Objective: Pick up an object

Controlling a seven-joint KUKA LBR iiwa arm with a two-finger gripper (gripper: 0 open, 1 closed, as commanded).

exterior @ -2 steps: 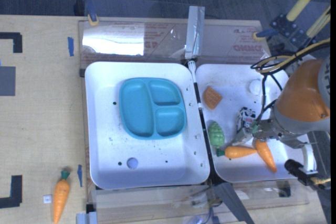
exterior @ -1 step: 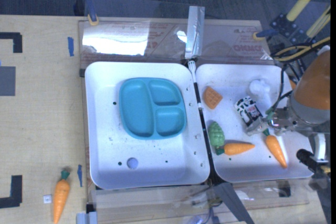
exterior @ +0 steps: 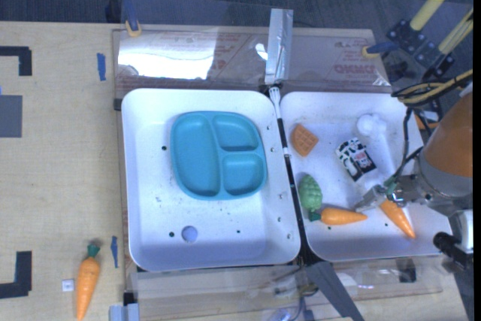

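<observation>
Arm reaches in from the right, its orange band seen at the frame edge over the right white bin (exterior: 421, 248). The two-finger gripper (exterior: 385, 195) is lowered near that bin's front right area, just beside the stem end of an orange plastic carrot (exterior: 398, 218); whether the jaws are apart or together cannot be told.

Counted in the right bin: two carrots, the second (exterior: 340, 216) lying beside a green leafy toy (exterior: 310, 192); one tan waffle piece (exterior: 304, 140); one black-and-white carton (exterior: 355, 158); one white bottle (exterior: 374, 133).

In the left white bin (exterior: 143, 177): one blue sectioned plate (exterior: 218, 154).

A third carrot (exterior: 87, 280) is noted on the bench.
</observation>
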